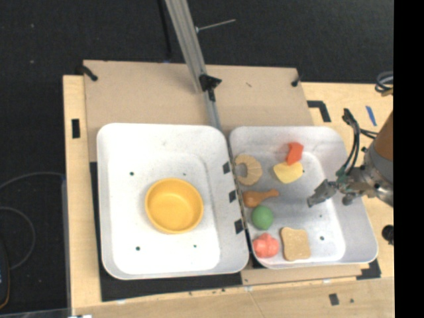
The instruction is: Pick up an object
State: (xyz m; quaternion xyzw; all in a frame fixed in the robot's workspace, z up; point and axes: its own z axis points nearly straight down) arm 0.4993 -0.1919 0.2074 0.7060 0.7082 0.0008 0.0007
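Note:
The right bin [331, 141] holds several small objects. An orange-red piece [294, 152] lies beside a yellow piece [289, 172]. Along the bin's left side are a tan ring [248, 169], a brown spoon-shaped piece [260, 196] and a green ball [262, 216]. A red lump [266, 245] and a slice of toast [295, 243] rest at the front. My gripper [331, 199] hangs over the right part of this bin, above bare floor to the right of the yellow piece. Its fingers are spread, with nothing between them.
A yellow bowl [174, 205] sits in the left bin [119, 151]. A slanted metal pole [189, 42] rises behind the bins, ending where they meet. Cables [351, 134] trail by the arm at the right edge.

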